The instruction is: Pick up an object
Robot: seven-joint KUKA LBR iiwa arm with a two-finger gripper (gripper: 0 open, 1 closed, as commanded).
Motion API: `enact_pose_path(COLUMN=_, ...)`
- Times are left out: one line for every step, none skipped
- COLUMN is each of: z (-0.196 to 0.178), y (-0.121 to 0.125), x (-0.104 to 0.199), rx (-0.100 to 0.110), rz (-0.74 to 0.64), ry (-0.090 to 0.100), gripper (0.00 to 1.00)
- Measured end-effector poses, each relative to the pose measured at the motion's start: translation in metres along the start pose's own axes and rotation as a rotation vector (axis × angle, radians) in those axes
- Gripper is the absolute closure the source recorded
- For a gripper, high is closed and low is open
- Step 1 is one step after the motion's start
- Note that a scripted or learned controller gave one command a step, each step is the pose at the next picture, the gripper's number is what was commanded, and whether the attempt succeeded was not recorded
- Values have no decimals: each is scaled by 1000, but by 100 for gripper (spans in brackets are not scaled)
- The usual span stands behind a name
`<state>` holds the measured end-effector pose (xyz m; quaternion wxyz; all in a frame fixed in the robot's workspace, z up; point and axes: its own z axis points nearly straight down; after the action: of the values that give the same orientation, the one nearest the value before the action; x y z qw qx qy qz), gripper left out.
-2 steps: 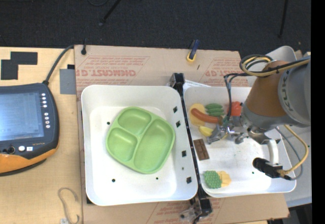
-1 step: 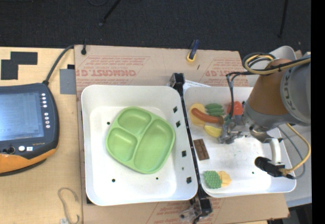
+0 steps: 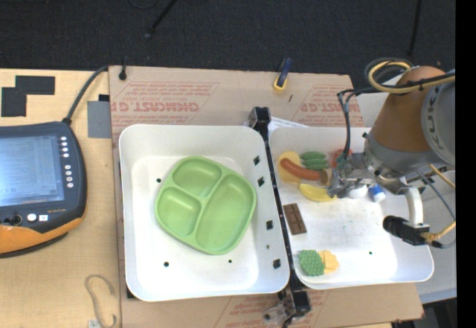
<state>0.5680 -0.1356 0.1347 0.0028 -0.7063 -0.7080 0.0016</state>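
Observation:
In the right bin (image 3: 372, 259) lie several toy foods. A red and orange hot dog (image 3: 297, 169) and a green pepper (image 3: 314, 158) sit at the bin's far left. A yellow banana (image 3: 316, 193) lies just in front of them. A brown chocolate bar (image 3: 294, 219) rests near the bin's left wall, and a green and yellow corn piece (image 3: 317, 262) lies at the near edge. My gripper (image 3: 341, 184) is low in the bin, right beside the banana's right end. A small blue and white object (image 3: 376, 193) lies under the arm.
The left bin (image 3: 141, 259) holds a green divided plate (image 3: 206, 204). A tablet controller (image 3: 37, 178) lies on the bench at the far left. A yellow and blue clamp (image 3: 282, 75) sits at the back edge. The arm's cables (image 3: 416, 226) hang over the right bin's right side.

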Motion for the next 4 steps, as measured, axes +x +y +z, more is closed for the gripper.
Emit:
enact_pose_path(z=-40, y=1, x=-8, rx=-2, rz=4, ry=-1, gripper=100)
enact_pose_path(z=-90, y=2, x=-9, rx=-3, rz=2, ry=-1, gripper=100)
enact_pose_path(z=-96, y=-11, x=36, rx=2, rz=-1, ry=1, gripper=100)
enact_pose_path(z=-83, y=-36, x=87, rx=5, rz=0, ry=0, gripper=100)
